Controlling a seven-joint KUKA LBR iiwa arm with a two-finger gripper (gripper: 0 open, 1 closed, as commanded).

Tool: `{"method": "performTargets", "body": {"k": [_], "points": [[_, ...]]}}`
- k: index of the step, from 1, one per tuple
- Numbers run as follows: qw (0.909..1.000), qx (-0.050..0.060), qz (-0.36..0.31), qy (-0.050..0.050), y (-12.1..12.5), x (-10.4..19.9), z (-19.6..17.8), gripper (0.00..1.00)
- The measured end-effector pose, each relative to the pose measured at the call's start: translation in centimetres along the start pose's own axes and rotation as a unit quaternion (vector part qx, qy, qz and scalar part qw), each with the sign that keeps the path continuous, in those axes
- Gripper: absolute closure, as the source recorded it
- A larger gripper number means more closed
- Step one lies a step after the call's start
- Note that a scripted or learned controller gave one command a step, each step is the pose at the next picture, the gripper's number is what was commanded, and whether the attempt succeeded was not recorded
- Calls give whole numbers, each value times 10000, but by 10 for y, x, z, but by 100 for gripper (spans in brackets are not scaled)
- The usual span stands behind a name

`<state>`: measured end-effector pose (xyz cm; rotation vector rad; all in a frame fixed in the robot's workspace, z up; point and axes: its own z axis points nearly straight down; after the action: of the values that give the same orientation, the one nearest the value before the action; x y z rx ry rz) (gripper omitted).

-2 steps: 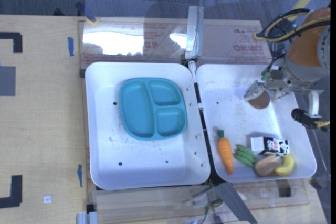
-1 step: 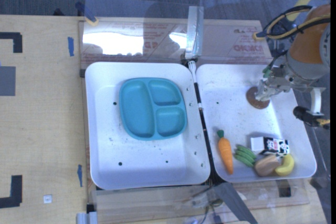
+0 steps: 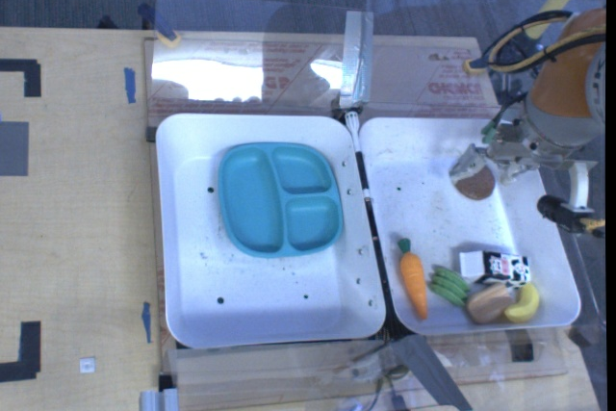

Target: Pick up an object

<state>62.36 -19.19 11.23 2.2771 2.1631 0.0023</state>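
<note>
brown round thing (image 3: 474, 185) sits right under the claw (image 3: 491, 161), near the top of the right bin (image 3: 414, 144). the claw's grey fingers (image 3: 468, 159) reach down around it, but i cannot tell if they are pressed on it or apart. the arm (image 3: 563, 82) comes in from the right, with its orange band above the wrist.

lower in the same bin lie more toys, close together near the front wall. the carrot (image 3: 414, 279) lies with its green top pointing up the bin. just beside it are green pea pods (image 3: 448, 285). next come a brown bread roll (image 3: 491, 301) and a yellow banana (image 3: 525, 303), touching. a small black and white box (image 3: 496, 265) lies just above them.

the left bin (image 3: 183, 236) holds a blue plate (image 3: 279, 197) with three parts.
</note>
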Motion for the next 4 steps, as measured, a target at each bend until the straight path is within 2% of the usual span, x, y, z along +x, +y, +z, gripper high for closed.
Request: {"method": "performTargets", "body": {"k": [1, 2, 3, 4], "points": [[9991, -18, -417, -16, 29, -17, -15, 0], [9963, -66, -854, -33, -12, 4, 20, 0], [9963, -111, -845, -54, -10, 2, 7, 100], [9964, -99, -844, -50, -10, 2, 8, 0]]}}
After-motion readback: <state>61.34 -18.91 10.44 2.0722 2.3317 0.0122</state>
